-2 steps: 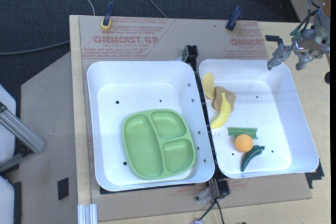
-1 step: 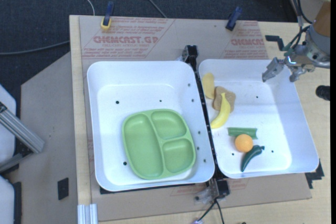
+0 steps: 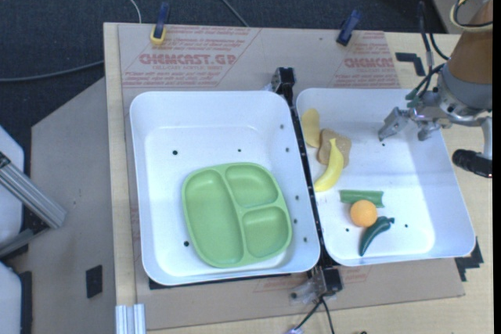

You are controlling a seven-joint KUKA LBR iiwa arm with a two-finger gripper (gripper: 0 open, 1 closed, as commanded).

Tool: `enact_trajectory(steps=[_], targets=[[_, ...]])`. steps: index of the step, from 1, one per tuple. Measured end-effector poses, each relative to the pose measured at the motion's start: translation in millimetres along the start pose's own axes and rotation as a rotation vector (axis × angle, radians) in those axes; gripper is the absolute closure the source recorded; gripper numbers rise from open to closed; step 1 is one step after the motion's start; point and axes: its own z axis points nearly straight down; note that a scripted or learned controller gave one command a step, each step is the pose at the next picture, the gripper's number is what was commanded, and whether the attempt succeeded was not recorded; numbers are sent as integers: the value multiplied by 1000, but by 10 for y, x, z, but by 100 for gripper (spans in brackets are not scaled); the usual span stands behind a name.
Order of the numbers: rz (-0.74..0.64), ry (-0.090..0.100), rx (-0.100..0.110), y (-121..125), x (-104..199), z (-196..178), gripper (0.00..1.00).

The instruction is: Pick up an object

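The right bin (image 3: 438, 192) holds several toy foods along its left side. There is a yellow banana (image 3: 333, 167), a tan piece (image 3: 326, 146) and a pale yellow slice (image 3: 311, 127) near the divider. Lower down lie a green bar (image 3: 362, 198), an orange ball (image 3: 363, 213) and a dark green pepper (image 3: 375, 235). My gripper (image 3: 405, 129) hovers over the bin's upper right part, well to the right of the banana. It is open, and nothing sits between its fingers (image 3: 387, 129).
The left bin (image 3: 156, 137) contains a green divided plate (image 3: 235, 211). A black clip (image 3: 283, 78) sits at the top of the divider between the bins. Blue clamps (image 3: 348, 27) hold the board at the back. Cables run at the far right.
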Motion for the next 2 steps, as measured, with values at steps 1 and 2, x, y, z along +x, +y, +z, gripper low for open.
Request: enact_trajectory(steps=[1, 2], targets=[[-1, 0, -1, -8, 7, 493, 0], [0, -2, -9, 12, 4, 348, 100]])
